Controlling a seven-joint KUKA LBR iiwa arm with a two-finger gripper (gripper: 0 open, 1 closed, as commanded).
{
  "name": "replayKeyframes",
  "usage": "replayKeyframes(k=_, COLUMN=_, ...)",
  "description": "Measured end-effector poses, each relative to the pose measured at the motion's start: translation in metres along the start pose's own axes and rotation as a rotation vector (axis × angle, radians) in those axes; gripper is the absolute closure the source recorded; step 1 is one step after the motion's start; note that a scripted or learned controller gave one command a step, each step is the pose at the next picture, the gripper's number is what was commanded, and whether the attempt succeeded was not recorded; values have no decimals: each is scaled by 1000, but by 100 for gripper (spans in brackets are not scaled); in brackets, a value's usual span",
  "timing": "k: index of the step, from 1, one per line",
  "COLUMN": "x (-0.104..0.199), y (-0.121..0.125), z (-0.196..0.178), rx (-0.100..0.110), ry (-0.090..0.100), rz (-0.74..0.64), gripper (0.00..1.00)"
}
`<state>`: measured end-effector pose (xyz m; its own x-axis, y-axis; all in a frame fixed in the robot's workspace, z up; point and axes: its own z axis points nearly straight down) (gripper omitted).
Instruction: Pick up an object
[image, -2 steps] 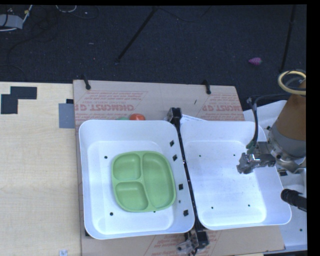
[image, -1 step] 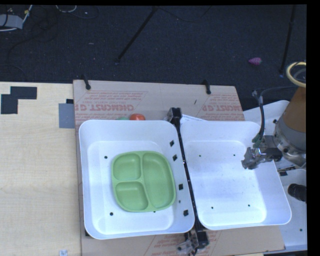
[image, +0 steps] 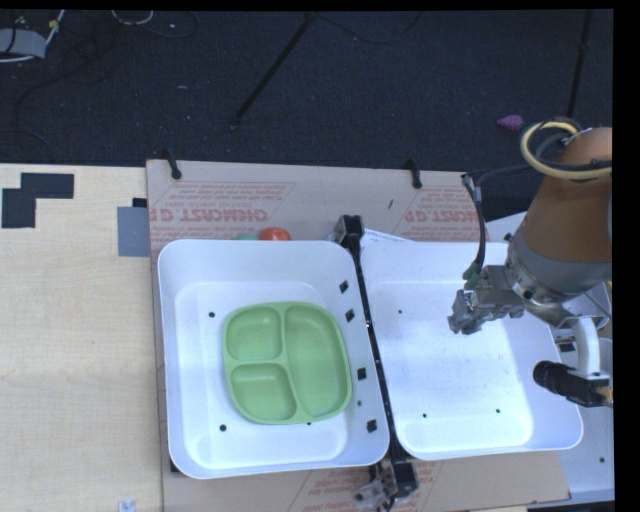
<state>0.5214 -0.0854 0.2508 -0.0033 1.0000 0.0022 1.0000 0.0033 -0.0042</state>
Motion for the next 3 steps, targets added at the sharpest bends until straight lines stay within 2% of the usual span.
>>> replayKeyframes(k=1, x=56, y=4, z=13, rx=1, ry=0, rz=-1, gripper=100)
replayKeyframes(k=2, x=112, y=20, z=9, rx=-2, ry=-2, rz=-1, gripper=100)
replayKeyframes(k=3, x=155, y=23, z=16, rx=0, ry=-2, rz=0, gripper=100)
